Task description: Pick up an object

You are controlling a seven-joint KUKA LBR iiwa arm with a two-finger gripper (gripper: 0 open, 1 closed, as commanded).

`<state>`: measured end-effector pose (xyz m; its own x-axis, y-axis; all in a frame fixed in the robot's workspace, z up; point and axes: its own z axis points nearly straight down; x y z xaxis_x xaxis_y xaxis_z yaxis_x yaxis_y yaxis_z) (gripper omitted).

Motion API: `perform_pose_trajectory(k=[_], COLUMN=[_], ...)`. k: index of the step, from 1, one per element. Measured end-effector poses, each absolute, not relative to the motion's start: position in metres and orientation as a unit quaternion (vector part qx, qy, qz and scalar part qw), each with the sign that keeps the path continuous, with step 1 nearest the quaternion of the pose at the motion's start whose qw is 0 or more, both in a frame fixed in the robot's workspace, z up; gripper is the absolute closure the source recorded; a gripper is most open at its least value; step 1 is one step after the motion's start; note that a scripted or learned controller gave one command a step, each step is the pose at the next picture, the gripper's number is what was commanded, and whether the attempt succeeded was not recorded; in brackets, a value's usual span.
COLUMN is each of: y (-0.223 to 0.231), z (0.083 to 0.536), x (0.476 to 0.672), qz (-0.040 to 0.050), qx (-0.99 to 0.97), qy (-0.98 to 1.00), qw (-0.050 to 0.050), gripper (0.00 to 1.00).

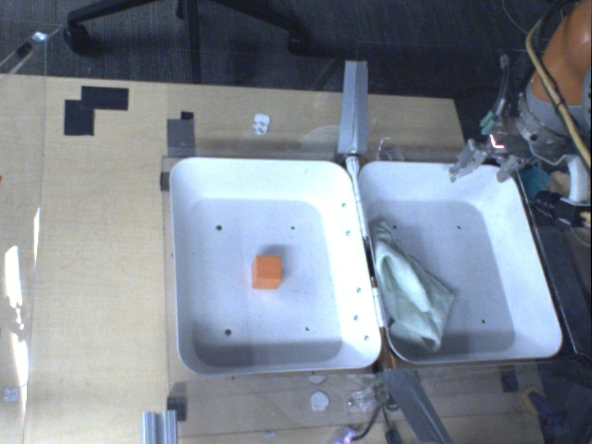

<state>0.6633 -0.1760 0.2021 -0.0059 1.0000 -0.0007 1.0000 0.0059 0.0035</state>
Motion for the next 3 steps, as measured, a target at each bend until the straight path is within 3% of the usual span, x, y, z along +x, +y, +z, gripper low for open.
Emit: perform_pose_trajectory(k=[1, 2, 3], y=[-0.2, -0.2, -0.205], z=[0.09, 0.103, 0.181], x=[0.671, 0.674, 0.671], qz=[0.0015, 0.0032, 0.0016], qx=[0.667, 0.665, 0.584], qy=[0.745, 0.747, 0.812], qw=[-0.005, 0.005, 0.004], gripper=[0.0, 1.0, 1.0])
